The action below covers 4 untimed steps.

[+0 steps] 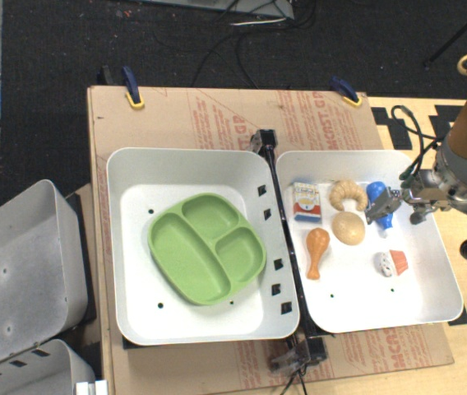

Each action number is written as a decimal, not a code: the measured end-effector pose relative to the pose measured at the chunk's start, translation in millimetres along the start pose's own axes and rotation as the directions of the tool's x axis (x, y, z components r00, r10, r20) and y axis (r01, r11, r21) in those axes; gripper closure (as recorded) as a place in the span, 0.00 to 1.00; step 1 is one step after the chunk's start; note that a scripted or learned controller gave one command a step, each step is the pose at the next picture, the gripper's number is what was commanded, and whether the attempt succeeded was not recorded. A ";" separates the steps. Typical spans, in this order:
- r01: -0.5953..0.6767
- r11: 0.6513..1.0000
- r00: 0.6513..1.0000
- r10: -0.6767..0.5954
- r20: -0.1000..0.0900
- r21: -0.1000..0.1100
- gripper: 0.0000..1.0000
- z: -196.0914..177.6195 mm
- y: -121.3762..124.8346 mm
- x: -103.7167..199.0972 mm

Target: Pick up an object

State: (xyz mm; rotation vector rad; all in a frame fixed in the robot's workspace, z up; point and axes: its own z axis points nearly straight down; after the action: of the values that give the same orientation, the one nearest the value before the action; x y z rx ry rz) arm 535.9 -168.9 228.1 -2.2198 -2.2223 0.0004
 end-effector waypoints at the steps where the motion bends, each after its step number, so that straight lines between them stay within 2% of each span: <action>1: -0.003 1.000 1.000 0.003 -0.001 0.004 0.00 63.9 -0.9 -0.3; 2: -0.003 1.000 1.000 0.003 -0.001 0.005 0.00 124.9 -7.7 -4.4; 3: -0.003 1.000 1.000 0.003 -0.001 0.002 0.00 136.7 -7.9 -3.8; 4: -0.003 1.000 1.000 0.003 0.000 -0.001 1.00 126.1 -7.3 -3.7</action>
State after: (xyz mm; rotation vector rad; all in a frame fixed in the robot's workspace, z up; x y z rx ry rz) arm 528.5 -172.6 102.0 -2.2237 -2.2195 -0.0004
